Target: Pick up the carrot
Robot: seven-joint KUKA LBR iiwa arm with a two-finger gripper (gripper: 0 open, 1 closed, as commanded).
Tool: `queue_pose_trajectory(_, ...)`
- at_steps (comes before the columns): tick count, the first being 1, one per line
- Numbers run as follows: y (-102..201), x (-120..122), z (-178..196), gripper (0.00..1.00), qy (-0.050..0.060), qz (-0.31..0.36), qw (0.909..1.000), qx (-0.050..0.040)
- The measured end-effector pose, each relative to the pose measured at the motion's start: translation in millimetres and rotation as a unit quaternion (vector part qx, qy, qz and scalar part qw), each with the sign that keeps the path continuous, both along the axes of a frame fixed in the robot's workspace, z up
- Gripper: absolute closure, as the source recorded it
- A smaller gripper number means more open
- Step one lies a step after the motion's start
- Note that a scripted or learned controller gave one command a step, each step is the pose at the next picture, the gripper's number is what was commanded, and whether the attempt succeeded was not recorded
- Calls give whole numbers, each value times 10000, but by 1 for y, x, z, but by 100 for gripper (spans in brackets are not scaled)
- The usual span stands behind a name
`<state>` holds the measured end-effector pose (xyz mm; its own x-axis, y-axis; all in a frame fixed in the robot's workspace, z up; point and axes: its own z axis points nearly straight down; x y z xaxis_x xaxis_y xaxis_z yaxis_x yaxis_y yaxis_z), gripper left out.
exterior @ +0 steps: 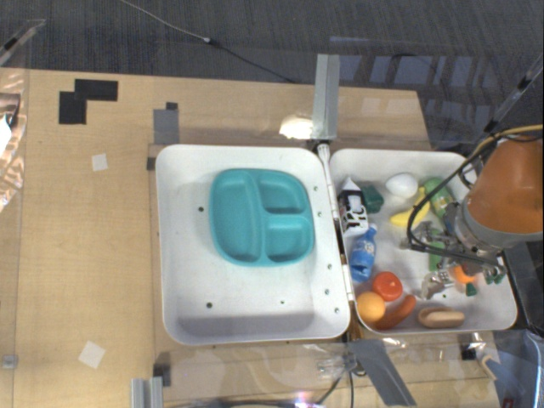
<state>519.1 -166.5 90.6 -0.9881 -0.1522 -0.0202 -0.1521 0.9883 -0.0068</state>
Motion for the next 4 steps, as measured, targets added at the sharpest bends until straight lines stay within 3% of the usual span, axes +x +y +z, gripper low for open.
queue_pose_trajectory(1,-13,18,-1,0,45,265,9996,7)
queue_pose_trajectory(2,-13,22,13,100,-17,298,9996,-11)
queue_pose_trajectory(3,-8,50,52,100,40,-701,9975,24)
queue_pose_trajectory(4,-39,4,0,100,21,-442,9990,11)
